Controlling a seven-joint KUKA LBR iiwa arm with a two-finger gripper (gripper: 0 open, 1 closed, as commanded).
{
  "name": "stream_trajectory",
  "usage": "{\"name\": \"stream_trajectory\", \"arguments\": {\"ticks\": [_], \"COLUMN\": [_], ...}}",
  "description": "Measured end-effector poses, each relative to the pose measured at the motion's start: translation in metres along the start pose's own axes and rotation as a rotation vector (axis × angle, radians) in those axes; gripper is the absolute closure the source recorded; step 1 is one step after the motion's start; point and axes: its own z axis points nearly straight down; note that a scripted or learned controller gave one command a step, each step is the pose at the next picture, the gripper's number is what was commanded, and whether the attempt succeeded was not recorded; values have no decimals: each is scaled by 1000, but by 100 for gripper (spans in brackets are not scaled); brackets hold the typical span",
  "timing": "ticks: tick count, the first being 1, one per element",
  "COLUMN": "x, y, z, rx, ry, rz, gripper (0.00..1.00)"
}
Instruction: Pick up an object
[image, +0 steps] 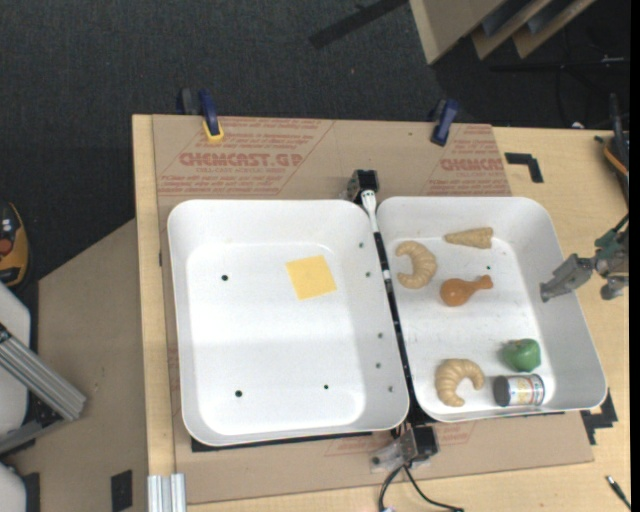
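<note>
Tool (572, 277) fingers were seen at the right rim of the right bin (570, 330), and whether they were spread or pressed together could not be told (they were small and partly cut off at the frame's edge); nothing was seen between them. No object had been lifted, so the whole pick was judged still to be done: a target had to be chosen, reached, gripped and raised.

The likeliest targets lay in the right bin. Nearest the tool a green pepper (521, 353) was seen, with a small can (519, 390) on its side just below it. Farther in, a chicken drumstick (465, 290) lay mid-bin, a pale cone-shaped piece (470, 237) near the far wall, one croissant (417, 264) toward the divider and a second croissant (459, 380) near the front wall. In the left bin (200, 380) a yellow cheese slice (311, 277) lay flat, well apart from everything else.

Both bins were carried by the desk (150, 300), with blue clamps (209, 108) at its far edge. Of the arm little was shown: it entered from the right, the tool held low beside the bin wall.
</note>
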Motion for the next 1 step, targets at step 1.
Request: {"name": "stream_trajectory", "arguments": {"ticks": [1], "x": [-32], "y": [22], "z": [145], "rx": [10], "ry": [3], "rz": [1], "gripper": [0]}}
